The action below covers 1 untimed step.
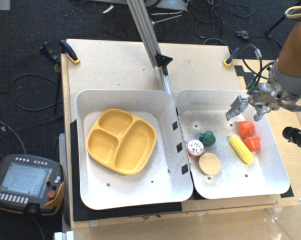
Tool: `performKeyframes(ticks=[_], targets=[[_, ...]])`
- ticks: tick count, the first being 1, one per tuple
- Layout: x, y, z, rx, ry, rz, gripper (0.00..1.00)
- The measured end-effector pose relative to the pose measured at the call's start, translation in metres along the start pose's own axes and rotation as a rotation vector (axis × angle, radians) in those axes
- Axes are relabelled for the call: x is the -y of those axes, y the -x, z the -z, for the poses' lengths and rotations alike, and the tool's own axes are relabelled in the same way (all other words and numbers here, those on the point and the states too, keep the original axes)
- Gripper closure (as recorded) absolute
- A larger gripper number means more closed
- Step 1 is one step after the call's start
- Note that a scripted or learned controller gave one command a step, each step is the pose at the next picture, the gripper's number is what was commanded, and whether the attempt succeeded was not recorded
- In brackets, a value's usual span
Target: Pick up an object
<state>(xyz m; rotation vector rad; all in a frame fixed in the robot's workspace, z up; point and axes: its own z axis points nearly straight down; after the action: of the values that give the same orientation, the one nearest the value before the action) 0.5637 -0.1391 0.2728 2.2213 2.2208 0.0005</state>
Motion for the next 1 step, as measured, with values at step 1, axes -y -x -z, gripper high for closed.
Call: performKeyframes(ticks=[1], targets=[[-0.0189, 0.0381, -0.1094, 0.0, -0.003, -0.002, 0.0]])
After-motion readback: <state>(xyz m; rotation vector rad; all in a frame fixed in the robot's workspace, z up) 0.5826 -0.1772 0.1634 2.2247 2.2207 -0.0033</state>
